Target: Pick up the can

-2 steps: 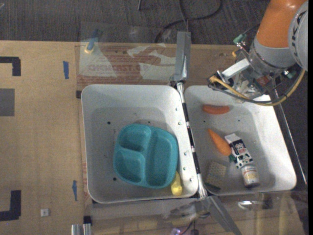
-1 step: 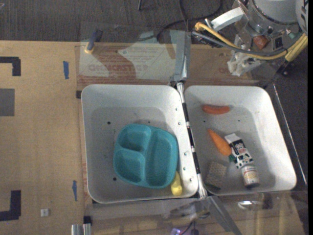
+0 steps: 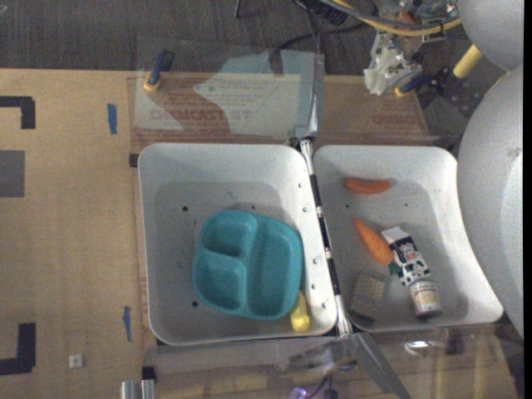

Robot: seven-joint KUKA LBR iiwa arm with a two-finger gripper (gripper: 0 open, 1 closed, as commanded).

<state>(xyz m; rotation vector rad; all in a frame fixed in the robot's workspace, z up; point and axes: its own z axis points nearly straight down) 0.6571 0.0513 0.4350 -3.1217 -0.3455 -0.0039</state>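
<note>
Crowding is the main hazard, judged from how things lie. In the left bin (image 3: 158,181) a teal tray (image 3: 248,264) fills the floor, with a yellow piece (image 3: 300,314) wedged at its lower right corner; none of that bears on the job. In the right bin (image 3: 440,173) lie a sausage (image 3: 367,186), a carrot (image 3: 374,241), a sponge (image 3: 368,293), a carton (image 3: 408,258) and the can (image 3: 426,298), which sits near the front wall. The carton's lower end touches or nearly touches the can's top, so a descent may strike the carton, nudge the can, or close on both. The gripper (image 3: 391,71) hangs above the back edge, well apart from the can; whether it is released or clenched cannot be told. The carton's black-and-white print and the can's label are too small to read.
</note>
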